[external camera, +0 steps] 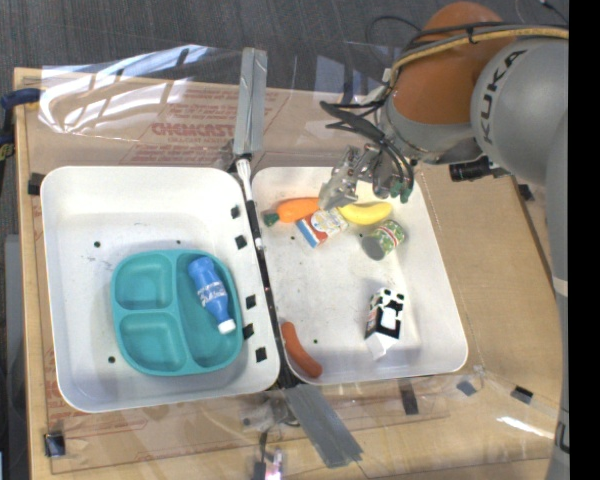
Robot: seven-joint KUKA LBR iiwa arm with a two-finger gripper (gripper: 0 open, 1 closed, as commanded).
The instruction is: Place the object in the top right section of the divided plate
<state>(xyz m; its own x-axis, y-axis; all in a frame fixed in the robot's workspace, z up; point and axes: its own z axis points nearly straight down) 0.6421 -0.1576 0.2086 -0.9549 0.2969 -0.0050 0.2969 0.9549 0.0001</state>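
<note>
- One sausage [300,350] lies nearest, at the right bin's [435,353] front rim; one black-and-white carton [385,320] beside it.
- One teal divided plate [140,323] in the left bin [80,228] bears one blue bottle [211,294].
- Farther back: one can [383,238], one carrot [297,210], one small packet [322,228].
- One banana [365,213], probably the target, looks light, smooth, curved; grip across its middle.
- Gripper [348,190] hovers just above it; its spread I cannot tell.

The grey robot arm [525,98] carries the letters "KUKA" in dark print along its side. Red lettering is printed on the brown sheet [170,118] lying on the counter behind the bins; it looks like "CHEMCAST" but is too faint to be sure. The blue bottle [210,293] bears white script, unreadable.
</note>
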